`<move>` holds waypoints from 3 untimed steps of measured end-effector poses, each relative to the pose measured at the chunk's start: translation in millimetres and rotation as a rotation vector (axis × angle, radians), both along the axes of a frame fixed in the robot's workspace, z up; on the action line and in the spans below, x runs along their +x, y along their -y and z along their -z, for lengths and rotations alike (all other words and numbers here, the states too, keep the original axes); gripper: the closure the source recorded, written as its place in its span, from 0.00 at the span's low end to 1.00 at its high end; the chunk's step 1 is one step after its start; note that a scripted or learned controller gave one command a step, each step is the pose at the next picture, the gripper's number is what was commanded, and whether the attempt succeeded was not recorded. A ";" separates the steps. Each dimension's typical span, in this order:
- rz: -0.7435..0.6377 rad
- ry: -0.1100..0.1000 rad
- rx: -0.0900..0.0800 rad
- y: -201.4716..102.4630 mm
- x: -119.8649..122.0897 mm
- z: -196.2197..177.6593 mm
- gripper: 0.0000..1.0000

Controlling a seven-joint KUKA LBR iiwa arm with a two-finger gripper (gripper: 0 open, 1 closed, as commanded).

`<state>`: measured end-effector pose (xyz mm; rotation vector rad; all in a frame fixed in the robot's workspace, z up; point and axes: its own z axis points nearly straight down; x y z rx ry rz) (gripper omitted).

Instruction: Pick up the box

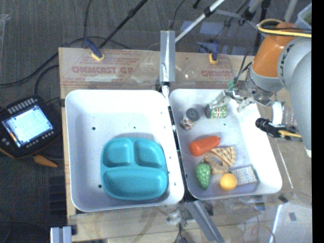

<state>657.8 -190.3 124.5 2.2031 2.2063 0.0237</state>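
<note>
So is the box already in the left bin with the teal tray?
No, the box lies in the right bin, beside the orange fruit.

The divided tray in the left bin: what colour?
Teal-blue tray, seen in the camera view.

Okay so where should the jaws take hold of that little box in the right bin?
Probably from straight above, across the short sides of the box. It lies flat near the bin's front right corner, with the orange fruit against its left end, so that end looks crowded.
</note>
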 end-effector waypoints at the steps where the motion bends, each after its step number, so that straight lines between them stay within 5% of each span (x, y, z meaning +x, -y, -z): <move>1: -0.069 0.027 -0.011 -5.5 6.3 8.3 0.00; 2: -0.093 -0.020 0.000 -40.5 12.9 36.5 0.00; 3: -0.258 -0.020 -0.002 -92.3 -10.1 35.5 0.00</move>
